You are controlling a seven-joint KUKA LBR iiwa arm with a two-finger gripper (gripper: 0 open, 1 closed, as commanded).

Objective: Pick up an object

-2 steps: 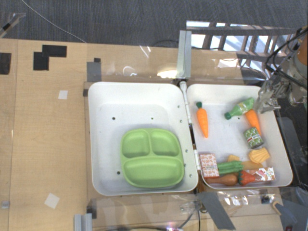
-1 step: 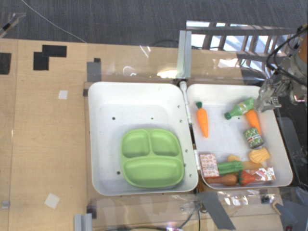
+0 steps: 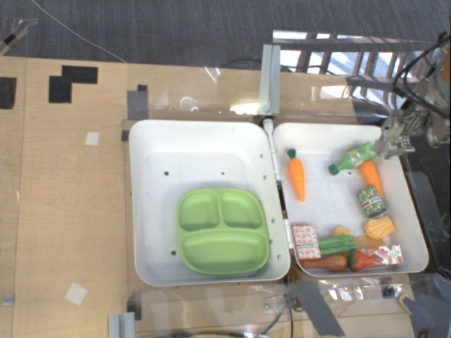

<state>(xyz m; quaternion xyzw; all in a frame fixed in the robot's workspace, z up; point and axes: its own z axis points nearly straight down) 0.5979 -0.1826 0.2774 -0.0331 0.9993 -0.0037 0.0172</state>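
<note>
Green bottle (image 3: 350,159) lies tilted near right bin's (image 3: 331,136) far edge.

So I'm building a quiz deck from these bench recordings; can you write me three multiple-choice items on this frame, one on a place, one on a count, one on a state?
1. Where does the green divided plate lie?
A. In the left bin
B. In the right bin
C. On the wooden bench outside the bins

2. How many compartments does that plate have?
A. Two
B. Three
C. Five

3. How is the green bottle resting?
A. Standing upright
B. Lying on its side
C. Lifted clear of the bin

Answers:
1. A: the plate sits on the floor of the left bin, toward its near edge.
2. B: two small sections sit above one wide one.
3. B: it lies flat in the right bin, beside a carrot, with the gripper near it at the bin's far right corner.
</note>
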